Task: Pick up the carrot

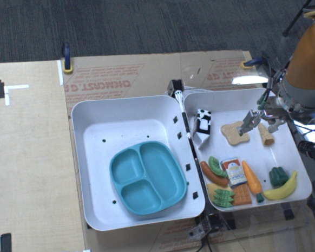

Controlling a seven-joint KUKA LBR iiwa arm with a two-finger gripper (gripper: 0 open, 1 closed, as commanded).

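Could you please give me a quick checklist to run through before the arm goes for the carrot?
1. Target located: the long orange toy carrot lies in the right white bin, near its front. Ok.
2. Claw above the target: it hangs over the tan toast-shaped slice, farther back in the bin. Not ok.
3. Claw free of load: nothing visible between its tips. Ok.
4. Claw opening: too small to judge. Cannot tell.
5. Room around the carrot: the small printed carton touches one side and the yellow banana lies close on the other. Not ok.
6. Carrot top unobstructed: nothing lies over it. Ok.
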